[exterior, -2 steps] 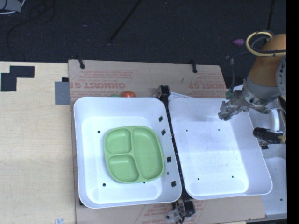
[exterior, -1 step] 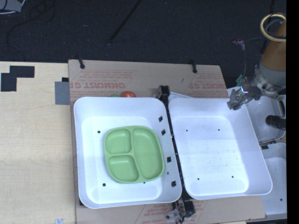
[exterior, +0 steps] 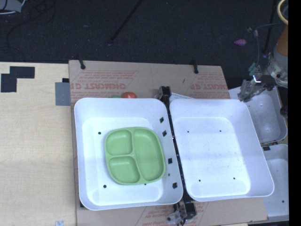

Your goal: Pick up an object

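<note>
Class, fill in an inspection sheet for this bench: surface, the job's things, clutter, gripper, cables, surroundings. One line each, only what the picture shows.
Surface: two white bins side by side on cardboard, left bin, right bin.
Job's things: green divided plate lying flat in the left bin.
Clutter: small red-orange object behind the left bin's far rim.
Gripper: gripper at the right bin's far right corner, outside it; finger state unclear.
Cables: dark cables on the black floor beyond the bench.
Surroundings: pale wooden tabletop to the left.
</note>
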You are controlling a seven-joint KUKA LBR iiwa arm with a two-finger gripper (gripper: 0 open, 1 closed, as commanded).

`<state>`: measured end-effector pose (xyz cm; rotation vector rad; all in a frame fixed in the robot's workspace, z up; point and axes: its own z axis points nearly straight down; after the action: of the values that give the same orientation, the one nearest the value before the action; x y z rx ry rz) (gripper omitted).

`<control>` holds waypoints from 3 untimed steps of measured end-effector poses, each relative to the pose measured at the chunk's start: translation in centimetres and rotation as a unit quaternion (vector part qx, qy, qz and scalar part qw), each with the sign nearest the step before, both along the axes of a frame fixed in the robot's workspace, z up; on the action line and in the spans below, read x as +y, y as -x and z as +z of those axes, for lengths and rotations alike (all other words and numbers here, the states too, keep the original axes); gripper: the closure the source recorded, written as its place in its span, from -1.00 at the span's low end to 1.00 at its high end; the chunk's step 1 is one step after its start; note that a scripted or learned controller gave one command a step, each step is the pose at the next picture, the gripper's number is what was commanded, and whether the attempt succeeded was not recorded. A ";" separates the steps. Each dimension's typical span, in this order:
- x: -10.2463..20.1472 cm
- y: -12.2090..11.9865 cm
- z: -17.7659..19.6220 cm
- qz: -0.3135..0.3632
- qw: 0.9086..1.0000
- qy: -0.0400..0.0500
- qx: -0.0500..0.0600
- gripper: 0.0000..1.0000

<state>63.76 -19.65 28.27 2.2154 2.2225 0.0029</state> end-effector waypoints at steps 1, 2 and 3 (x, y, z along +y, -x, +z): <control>5.0 1.1 -1.6 0.000 1.000 -0.002 0.004 1.00; 10.3 1.3 -1.2 0.000 1.000 -0.002 0.004 1.00; 15.5 0.7 -2.1 0.001 1.000 -0.002 0.004 1.00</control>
<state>63.07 -4.16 26.14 2.2197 2.2291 -0.0025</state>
